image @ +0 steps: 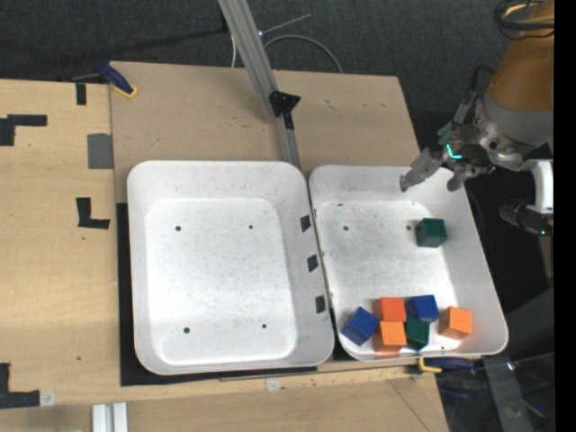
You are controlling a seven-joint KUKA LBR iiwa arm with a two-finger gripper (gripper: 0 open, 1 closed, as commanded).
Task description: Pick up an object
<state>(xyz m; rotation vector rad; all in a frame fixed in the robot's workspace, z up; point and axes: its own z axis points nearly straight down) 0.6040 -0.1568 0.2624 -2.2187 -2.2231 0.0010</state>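
Note:
My gripper (436, 175) hangs over the far right rim of the right bin (477, 259), fingers spread apart with nothing between them. A dark green cube (431, 232) lies alone in that bin, a short way below the gripper. Along the bin's near edge sits a cluster: a blue cube (360, 324), an orange cube (391, 310), another orange cube (391, 334), a blue cube (423, 308), a green cube (417, 331) and an orange cube (456, 321) at the right end.
The left bin (144, 241) lies beside the right one, their rims touching. A slanted metal pole (256, 57) comes down to a black clamp (284, 104) behind the bins. A blue and yellow clip (117, 79) lies on the bench's far left.

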